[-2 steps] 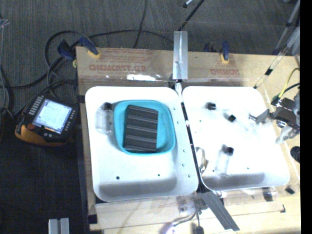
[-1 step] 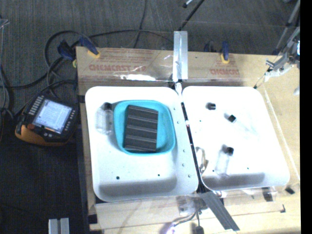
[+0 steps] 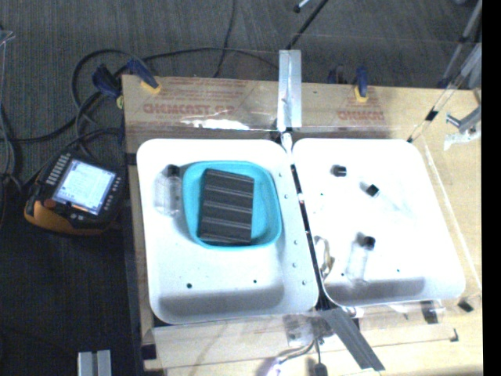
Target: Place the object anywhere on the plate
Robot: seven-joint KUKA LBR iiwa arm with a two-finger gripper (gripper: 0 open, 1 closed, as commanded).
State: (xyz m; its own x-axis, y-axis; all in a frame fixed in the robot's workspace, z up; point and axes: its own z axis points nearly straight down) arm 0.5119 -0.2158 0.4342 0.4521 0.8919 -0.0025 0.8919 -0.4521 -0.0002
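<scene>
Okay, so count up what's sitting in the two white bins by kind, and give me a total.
Blue plate: 1
Dark ridged block on the plate: 1
Clear vials with black caps: 2, one beside the plate, one in the right bin
Small loose black pieces in the right bin: 2
Total: 6

- The two bins point(image 3: 219, 296) look like smooth, slightly glossy white plastic.
- The plate point(image 3: 268, 210) is smooth turquoise plastic.
- On it, a dark grey ribbed block point(image 3: 227, 205) has a matt finish.
- A small bottle point(image 3: 167, 188) looks like clear plastic with a black cap.
- The counter point(image 3: 203, 104) shows pale, bare wood.
- An upright post point(image 3: 290, 88) is brushed metal.
- The floor point(image 3: 63, 22) is dark, rough carpet.
</scene>
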